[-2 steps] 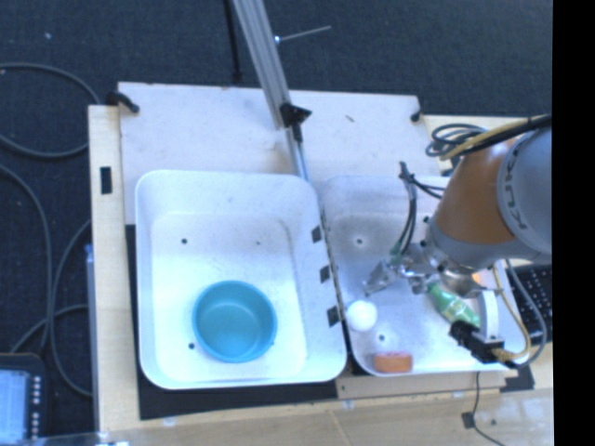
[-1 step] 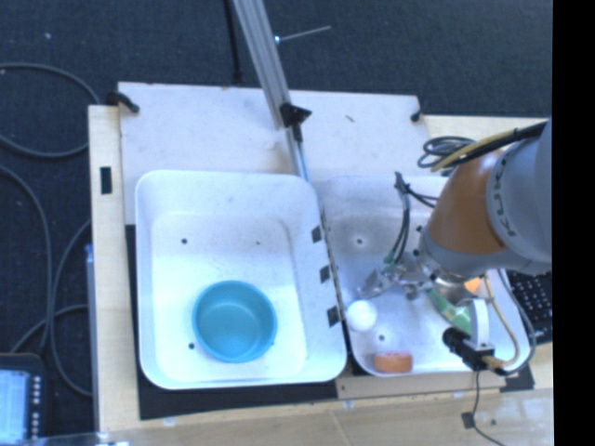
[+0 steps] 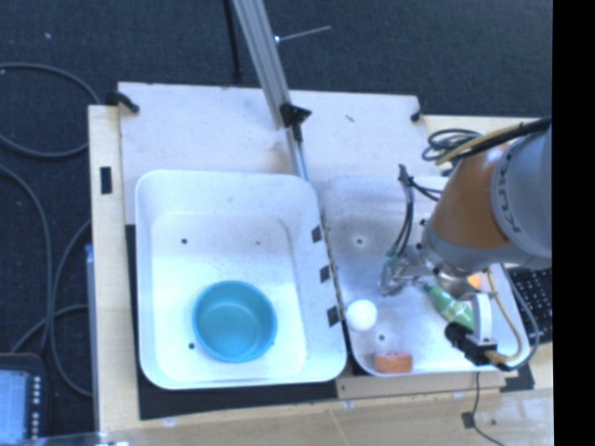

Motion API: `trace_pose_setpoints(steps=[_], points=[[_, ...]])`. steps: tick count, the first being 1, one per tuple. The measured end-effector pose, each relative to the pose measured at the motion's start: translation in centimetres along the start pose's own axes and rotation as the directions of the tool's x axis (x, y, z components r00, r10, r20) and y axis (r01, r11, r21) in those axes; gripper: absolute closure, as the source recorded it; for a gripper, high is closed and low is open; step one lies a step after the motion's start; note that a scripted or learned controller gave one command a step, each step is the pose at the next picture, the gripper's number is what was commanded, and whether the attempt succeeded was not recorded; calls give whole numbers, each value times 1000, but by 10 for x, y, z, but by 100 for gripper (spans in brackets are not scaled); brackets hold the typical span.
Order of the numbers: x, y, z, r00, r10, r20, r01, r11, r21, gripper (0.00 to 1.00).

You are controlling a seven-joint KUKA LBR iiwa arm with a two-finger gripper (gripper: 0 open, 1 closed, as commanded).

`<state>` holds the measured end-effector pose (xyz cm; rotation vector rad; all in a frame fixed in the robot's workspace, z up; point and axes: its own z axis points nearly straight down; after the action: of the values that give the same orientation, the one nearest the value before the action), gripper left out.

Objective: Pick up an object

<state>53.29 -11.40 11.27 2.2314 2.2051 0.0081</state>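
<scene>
The gripper (image 3: 402,277) hangs just right of the white ball (image 3: 362,314) (grip state: cannot tell); centre over it before descending.

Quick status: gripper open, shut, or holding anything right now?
Gripper: cannot be told from this angle. It sits low in the right bin, above the white ball; no object is visible in its grasp.

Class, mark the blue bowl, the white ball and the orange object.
blue bowl (image 3: 234,321), camera view, inner floor.
white ball (image 3: 361,314), camera view, top middle.
orange object (image 3: 393,362), camera view, upper face.
</scene>
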Motion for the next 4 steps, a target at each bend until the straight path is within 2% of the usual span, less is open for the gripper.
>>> trace_pose_setpoints(steps=[1,2,3,4], points=[[2,5,-45,1000,-13,-2,13,1000,2,100],[-3,11,-109,1000,-17,-1,17,1000,0,100],[-3,12,-109,1000,-20,-1,20,1000,4,100],[58,28,-109,1000,-22,-2,22,1000,4,100]])
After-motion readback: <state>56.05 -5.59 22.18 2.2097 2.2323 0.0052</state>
